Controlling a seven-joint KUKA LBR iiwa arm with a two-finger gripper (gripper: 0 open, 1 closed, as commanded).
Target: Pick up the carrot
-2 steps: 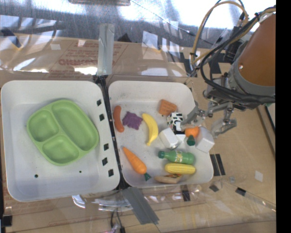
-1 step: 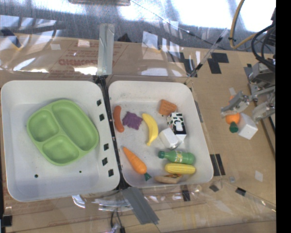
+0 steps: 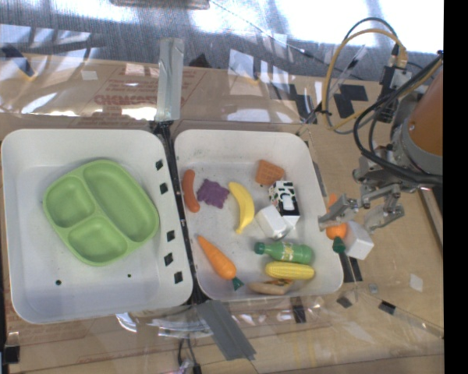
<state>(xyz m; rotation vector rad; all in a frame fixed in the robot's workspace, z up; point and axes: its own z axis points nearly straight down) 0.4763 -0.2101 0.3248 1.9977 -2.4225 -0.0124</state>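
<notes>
Carrot (image 3: 217, 257) lies in the right bin (image 3: 316, 170), lower-left part, near the left wall, body running diagonal w/ fat end up-left and green tip (image 3: 237, 284) pointing down-right toward the bin's front edge. Hand (image 3: 366, 209) sits outside that bin, past its right rim, over the surface (image 3: 405, 302), well apart from the carrot; can't tell if it's open or closed from this slant. Small orange and white bits by it, can't tell what they are or whether it has any of them. Step in hand, as I judge it: bring the hand across the bin and line up over the carrot. To do it well, travel high enough to clear the green bottle (image 3: 285, 251), corn (image 3: 289, 270) and banana (image 3: 242, 204), all betw. hand and target. Turn the wrist so the closing direction runs across the carrot's long axis, not along it, and aim for the thick mid-body, not the tip. Left wall is close, so watch the outer side of the hand on descent. Sausage (image 3: 189, 190) just above the carrot is similar in colour, don't mix the 2. Left bin holds a green 3-section plate (image 3: 100, 209), not needed yet
</notes>
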